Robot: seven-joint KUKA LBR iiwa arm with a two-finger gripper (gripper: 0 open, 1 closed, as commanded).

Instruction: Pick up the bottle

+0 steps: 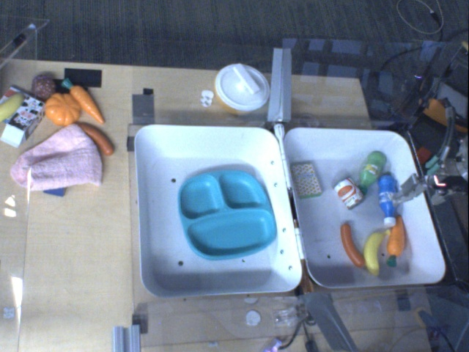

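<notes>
the small blue plastic bottle with a white cap (386, 199) is lying in the right white bin (322, 262), near its right wall. the gripper (410, 187) is hovering just beside the bottle's upper end — whether its fingers are open or closed i cannot tell. things are crowding the bottle: a green bottle (371, 168) and a red-and-white can (349, 193) to its left, a carrot (396, 239), a yellow banana (374, 250) and a sausage (351, 245) below. a blue divided plate (229, 213) is sitting in the left bin (157, 196).

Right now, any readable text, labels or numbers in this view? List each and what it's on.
None can be read.
Small can, right bin: red-and-white label, print too blurred.
Blue bottle: white label band, no legible letters.
Green bottle: no legible text.
Patterned card at the bench's left edge: dark marks, too small to read.
</notes>
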